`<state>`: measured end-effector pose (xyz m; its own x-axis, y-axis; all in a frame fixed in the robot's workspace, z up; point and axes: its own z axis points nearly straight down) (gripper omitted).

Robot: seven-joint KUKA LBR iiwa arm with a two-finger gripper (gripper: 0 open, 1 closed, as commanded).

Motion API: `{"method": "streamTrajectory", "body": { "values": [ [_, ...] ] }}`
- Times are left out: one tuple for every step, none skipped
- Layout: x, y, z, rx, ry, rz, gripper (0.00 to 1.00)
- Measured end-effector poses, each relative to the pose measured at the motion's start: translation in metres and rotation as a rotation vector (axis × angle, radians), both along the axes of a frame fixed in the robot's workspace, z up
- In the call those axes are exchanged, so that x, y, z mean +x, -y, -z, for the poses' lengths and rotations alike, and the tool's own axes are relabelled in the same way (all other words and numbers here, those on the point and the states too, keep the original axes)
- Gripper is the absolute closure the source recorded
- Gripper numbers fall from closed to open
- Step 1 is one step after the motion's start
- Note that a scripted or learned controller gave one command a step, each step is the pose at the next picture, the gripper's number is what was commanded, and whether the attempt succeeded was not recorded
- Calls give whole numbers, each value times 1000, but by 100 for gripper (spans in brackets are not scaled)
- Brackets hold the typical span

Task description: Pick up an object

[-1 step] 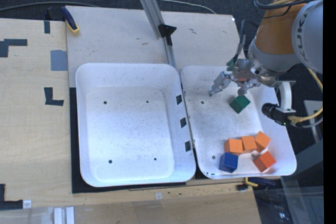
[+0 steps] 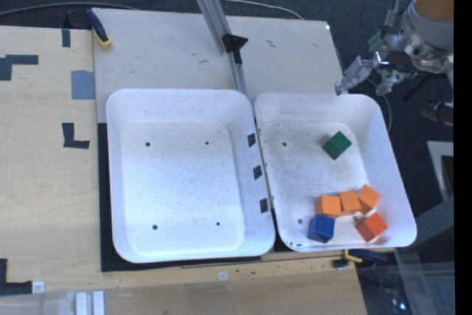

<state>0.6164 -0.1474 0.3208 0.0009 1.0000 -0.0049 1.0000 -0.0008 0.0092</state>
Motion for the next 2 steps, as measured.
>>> {"method": "streamTrajectory", "body": {
  "values": [
    [-34,25,125,5,-19,0,0],
    [-6,11,203,-2,11,-3,0]
  ]
}}
